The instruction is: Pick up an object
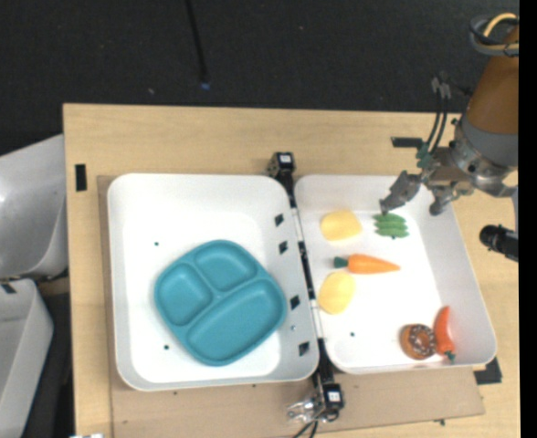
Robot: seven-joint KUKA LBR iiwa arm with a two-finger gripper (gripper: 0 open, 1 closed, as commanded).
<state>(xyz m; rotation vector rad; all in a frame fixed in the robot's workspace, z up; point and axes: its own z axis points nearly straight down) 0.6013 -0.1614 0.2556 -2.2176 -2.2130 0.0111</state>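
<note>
jaws [420, 192] spread open and empty above the green piece [392, 225] in the right bin [465, 272]; i'd say nothing picked yet, grasp and lift remain.

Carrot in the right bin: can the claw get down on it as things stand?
Probably yes. The carrot lies alone on the floor of the right bin, apart from the green piece and both yellow pieces; the open claw hovers close by.

teal plate [218, 301], 2 white bins [131, 245], orange carrot [372, 265], green leaf [392, 225], 2 yellow pieces [340, 225]
</note>
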